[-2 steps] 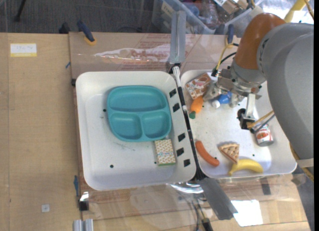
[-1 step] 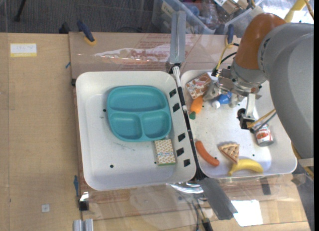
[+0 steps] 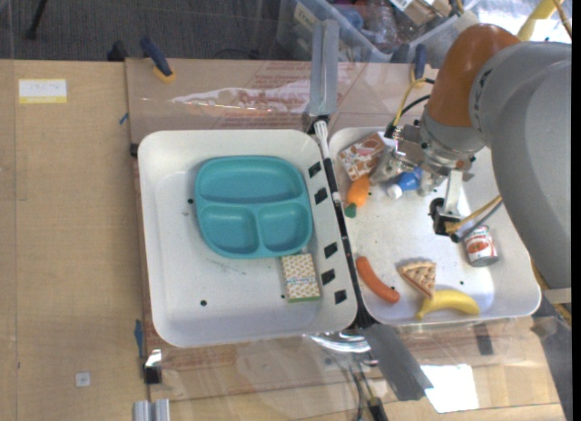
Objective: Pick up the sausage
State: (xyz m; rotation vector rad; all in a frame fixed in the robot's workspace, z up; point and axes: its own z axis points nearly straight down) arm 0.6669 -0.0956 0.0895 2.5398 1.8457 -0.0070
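Note:
The sausage (image 3: 377,280), reddish orange and slightly curved, lies near the front left corner of the right bin (image 3: 508,276), close to the divider. My gripper (image 3: 405,172) hangs low over the back of the same bin, well behind the sausage and apart from it. It sits over a small blue and white object (image 3: 408,181). The orange-banded wrist (image 3: 465,74) hides much of the bin's back right part.
Just right of the sausage lie a pizza slice (image 3: 419,276) and a banana (image 3: 447,302). A can (image 3: 478,246) stands further right. An orange carrot-like piece (image 3: 359,192) and a snack packet (image 3: 363,156) lie at back left. The left bin (image 3: 163,256) holds a teal plate (image 3: 253,205) and a small box (image 3: 300,277).

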